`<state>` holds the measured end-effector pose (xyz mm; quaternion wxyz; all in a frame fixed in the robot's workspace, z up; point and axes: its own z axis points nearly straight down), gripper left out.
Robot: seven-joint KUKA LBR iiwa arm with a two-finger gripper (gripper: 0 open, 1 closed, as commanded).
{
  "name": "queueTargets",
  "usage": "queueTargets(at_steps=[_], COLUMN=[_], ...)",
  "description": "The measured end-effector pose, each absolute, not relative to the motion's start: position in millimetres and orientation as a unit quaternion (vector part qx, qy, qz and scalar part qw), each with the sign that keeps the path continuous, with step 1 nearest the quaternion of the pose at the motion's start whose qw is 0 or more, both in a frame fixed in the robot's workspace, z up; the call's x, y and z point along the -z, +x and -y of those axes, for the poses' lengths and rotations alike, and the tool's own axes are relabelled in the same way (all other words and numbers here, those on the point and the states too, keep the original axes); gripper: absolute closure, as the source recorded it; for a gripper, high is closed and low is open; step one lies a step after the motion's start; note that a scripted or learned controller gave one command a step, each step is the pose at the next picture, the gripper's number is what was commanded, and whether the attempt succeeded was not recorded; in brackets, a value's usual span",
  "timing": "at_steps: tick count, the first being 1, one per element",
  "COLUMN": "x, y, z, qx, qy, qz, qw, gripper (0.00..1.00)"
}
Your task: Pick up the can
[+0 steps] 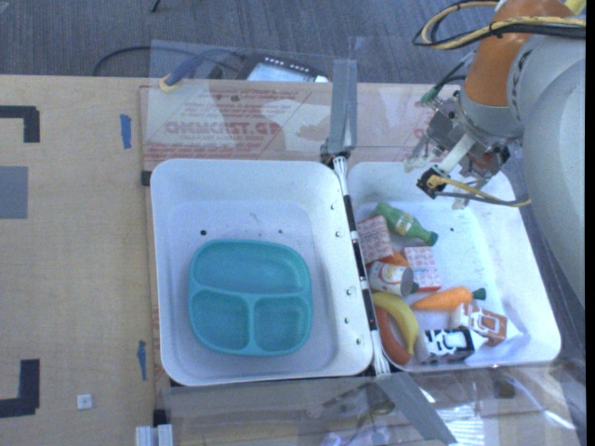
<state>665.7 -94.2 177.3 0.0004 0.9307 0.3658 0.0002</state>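
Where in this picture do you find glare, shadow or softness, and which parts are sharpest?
Camera view: light is even and diffuse, the teal tray casting barely any shadow in the left bin; the right bin looks nearly washed out on its white floor; the arm, close to the lens, is soft; the can is too small and blurred for its label to read.

What looks like the can [389, 275] lies in the cluttered bin [507, 240] beside a banana [398, 312].
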Motion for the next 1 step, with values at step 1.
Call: queueTargets(at_steps=[1], x=[-139.3], y=[661.1], z=[94.9], qx=[0.0016], qy=[0.940], qz=[-0.341], qw=[-0.001], gripper=[0.00])
